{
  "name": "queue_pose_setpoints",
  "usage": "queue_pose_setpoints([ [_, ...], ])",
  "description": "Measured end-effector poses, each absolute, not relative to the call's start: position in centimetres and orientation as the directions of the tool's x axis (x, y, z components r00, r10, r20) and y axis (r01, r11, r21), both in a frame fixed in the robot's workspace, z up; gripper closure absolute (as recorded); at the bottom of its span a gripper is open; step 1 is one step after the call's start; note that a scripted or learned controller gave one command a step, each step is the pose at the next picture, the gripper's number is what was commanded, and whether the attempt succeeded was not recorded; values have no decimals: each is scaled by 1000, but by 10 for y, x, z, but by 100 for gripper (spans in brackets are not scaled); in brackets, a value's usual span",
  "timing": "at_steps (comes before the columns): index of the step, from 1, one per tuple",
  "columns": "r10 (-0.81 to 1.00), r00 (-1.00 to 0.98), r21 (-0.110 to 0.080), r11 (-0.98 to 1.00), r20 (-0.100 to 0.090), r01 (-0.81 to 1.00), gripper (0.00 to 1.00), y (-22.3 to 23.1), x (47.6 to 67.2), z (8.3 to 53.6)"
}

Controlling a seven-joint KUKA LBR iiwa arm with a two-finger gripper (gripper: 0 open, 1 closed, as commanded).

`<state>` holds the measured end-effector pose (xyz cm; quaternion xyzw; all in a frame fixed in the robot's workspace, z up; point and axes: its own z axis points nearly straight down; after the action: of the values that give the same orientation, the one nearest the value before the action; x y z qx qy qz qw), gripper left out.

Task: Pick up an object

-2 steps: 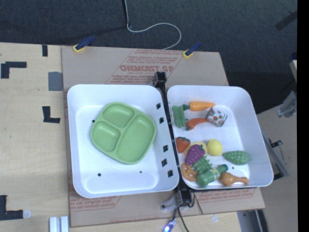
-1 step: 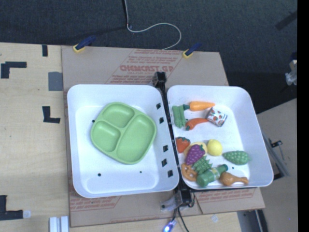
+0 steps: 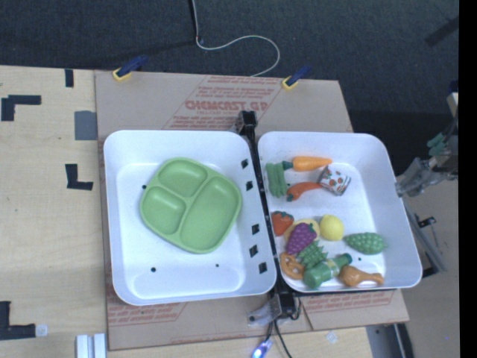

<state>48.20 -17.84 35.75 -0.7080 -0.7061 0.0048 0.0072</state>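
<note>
wooden desk in the camera view bears two white bins, the right bin (image 3: 387,170) heaped with toy food (image 3: 313,237) lying left of the jaws (image 3: 436,162) at the right edge, whose opening i cannot tell, nothing visibly held.

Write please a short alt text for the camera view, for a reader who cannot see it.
Two shallow white bins sit side by side on a bench: the left bin holds a green divided plate, and the right bin holds small toy foods, among them a carrot, a lemon and purple grapes. The robot arm waits at the right edge, outside the bins.
</note>
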Motion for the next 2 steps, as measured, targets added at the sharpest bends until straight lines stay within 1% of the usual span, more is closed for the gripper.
queue_pose_setpoints([
  [1, 1000, -2, -1, 2, -1, 1000, 100, -178, 484, 377],
  [2, 1000, -5, 19, 5, -5, 1000, 100, -150, 484, 545],
])
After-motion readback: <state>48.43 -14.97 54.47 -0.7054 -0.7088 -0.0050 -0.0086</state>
